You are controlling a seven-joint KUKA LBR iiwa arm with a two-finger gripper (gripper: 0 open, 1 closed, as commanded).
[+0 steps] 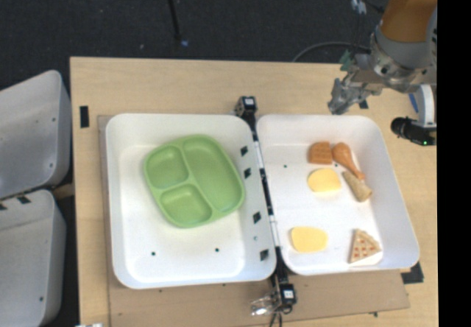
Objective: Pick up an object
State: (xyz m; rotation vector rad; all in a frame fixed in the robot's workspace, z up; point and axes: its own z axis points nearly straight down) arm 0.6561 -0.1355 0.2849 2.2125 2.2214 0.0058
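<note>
Gripper [344, 103] hangs above the far rim of the right bin [394, 171]; can't tell whether it is clenched or released. Candidate objects in that bin: drumstick [347, 158], brown toast piece [320, 153], two yellow slices, waffle wedge [364, 247]. Risk: the drumstick and toast piece touch, so a descent there may nudge both.

The arm comes in from the upper right corner, its orange band [409, 9] sitting high above a grey wrist [401, 60]. From the wrist it angles down and to the left, ending in the end effector [343, 102]. The end effector hangs low, pointing downward at a slight slant. Its tip looks small and dark from here, perhaps blurred, so the detail at the very end is hard to read.
</note>
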